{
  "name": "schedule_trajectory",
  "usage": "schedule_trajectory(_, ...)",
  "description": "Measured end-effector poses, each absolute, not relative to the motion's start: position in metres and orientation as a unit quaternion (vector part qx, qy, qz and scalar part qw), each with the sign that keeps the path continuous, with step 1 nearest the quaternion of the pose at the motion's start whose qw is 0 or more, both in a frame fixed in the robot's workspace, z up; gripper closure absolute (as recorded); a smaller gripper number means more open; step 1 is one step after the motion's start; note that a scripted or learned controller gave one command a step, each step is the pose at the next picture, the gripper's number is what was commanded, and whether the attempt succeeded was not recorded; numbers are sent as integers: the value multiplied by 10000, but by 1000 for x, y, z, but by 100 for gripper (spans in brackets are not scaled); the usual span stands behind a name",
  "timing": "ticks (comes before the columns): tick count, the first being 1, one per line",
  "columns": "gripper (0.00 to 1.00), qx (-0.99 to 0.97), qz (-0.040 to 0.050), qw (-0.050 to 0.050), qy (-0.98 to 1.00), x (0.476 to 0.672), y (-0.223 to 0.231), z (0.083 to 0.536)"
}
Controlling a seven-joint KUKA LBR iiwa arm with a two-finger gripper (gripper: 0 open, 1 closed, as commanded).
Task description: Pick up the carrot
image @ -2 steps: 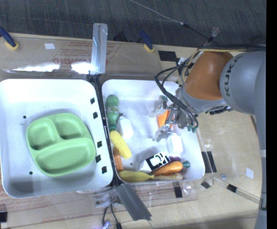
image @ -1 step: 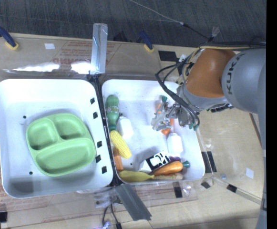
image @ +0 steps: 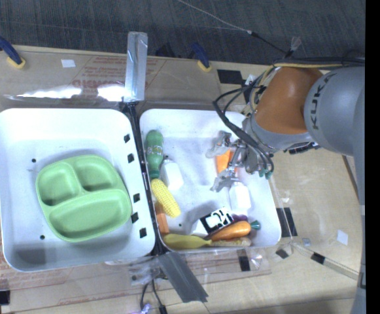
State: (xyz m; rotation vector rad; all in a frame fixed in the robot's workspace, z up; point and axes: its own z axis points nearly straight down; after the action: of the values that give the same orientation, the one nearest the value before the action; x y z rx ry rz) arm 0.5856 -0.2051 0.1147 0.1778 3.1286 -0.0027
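One fixed camera above the bench [image: 320, 241], looking down at a slant. Both white bins [image: 6, 195] in frame; arm [image: 333, 110] enters from right.

Grey arm [image: 337, 113], orange band (black cables).
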Motion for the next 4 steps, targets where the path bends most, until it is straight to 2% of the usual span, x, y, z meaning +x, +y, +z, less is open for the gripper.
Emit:
schedule_trajectory(1,100,533,-14,61,9986,587,-204,125)
schedule_trajectory(2,0,529,-13,59,9986,587,-203,125)
schedule_trajectory(3,0,1099,4,-9,9939,596,-191,92)
schedule_trajectory(4,100,1066,-1,11,9943,598,-190,104)
